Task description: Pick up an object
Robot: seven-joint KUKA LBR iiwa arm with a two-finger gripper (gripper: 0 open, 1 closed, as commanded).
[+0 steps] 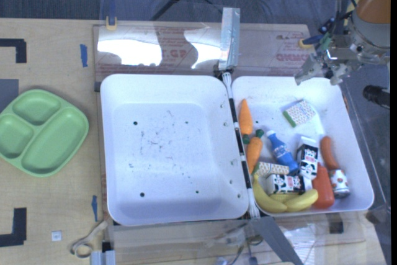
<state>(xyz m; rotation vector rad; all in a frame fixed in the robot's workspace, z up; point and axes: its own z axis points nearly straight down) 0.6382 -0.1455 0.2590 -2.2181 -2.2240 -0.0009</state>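
The right bin [356, 152] holds several toy foods. Two orange carrots [245, 116] lie along its left wall, beside a blue bottle [280, 151]. A small green-and-white box [299, 112] lies alone toward the back. At the front are a yellow banana [285, 200], cow-patterned cartons [308, 159], a red sausage [327, 152] and a red bottle [322, 186]. My gripper [319, 74] hangs above the bin's back right corner, past the small box. It is open, with nothing between its fingers.
The left bin [164, 139] lies beside the right one, its hinged edge running between them. A green divided plate [40, 130] rests on the bench at the far left. A clear plastic sheet and a metal post [229, 37] stand behind the bins.
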